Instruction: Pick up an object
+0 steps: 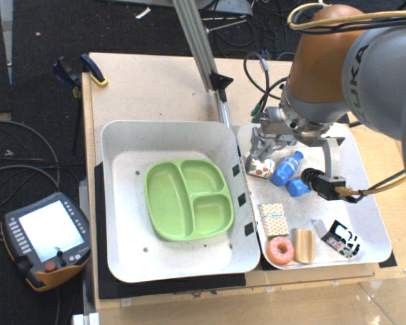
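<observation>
Figure: my end effector (265, 149) hangs low in the right white bin (372, 212), directly above a small red-and-white printed packet (260, 168) that touches a blue plastic bottle (286, 168); whether it is wide or narrow I cannot tell. The risk, as I judge it, lies in this crowding: closing here may clip the bottle too, or nudge the packet against the bin wall and miss it.

The arm (372, 59) is showing a grey casing with an orange band (325, 53); yellow and black cables (352, 19) are running along it.
</observation>
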### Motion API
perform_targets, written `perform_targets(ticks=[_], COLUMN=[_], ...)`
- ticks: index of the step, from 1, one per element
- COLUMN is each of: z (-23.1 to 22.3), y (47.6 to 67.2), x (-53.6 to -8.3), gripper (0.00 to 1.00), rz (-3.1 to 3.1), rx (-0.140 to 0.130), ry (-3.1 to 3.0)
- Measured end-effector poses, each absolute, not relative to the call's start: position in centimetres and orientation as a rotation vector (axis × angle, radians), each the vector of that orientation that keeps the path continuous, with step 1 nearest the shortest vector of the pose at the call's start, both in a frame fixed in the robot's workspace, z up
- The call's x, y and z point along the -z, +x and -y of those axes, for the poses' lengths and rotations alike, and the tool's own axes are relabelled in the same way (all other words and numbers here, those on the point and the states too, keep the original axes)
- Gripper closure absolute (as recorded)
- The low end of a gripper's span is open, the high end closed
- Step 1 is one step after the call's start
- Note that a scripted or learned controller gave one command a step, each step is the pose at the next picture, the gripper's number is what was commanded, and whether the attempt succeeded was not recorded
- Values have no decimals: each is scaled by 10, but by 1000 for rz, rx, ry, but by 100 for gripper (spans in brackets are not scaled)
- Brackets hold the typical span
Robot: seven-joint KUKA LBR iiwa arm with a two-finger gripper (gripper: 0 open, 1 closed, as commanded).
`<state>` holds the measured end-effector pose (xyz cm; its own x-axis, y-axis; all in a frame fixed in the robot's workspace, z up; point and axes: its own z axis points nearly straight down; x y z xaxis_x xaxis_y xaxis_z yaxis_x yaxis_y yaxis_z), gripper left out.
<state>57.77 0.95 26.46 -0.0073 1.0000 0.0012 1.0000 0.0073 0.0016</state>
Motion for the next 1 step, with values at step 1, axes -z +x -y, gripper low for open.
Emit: perform_targets(ticks=[1], z=[-58], y=[599], x=[-260], gripper=[100], rz=[-2230], rx=[-3], ry=[2212])
